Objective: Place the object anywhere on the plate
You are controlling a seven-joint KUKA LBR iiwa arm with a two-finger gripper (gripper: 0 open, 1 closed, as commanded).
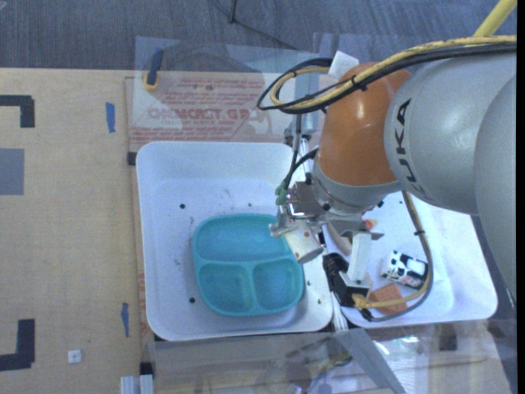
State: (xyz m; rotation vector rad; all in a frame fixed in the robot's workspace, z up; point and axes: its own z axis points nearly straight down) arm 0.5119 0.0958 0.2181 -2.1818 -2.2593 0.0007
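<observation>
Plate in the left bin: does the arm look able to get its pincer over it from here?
Probably yes. The pincer hangs at the right rim of the teal plate, whose compartments lie uncovered.

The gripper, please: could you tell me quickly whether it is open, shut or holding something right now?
Gripper: cannot be told from this view; it sits at the right edge of the blue plate.

My table [66,261] was light wood, marked with black squares [18,111] and blue tape strips [110,117]. Grey carpet floor [98,15] lay beyond, crossed by a dark cable [238,11].
</observation>
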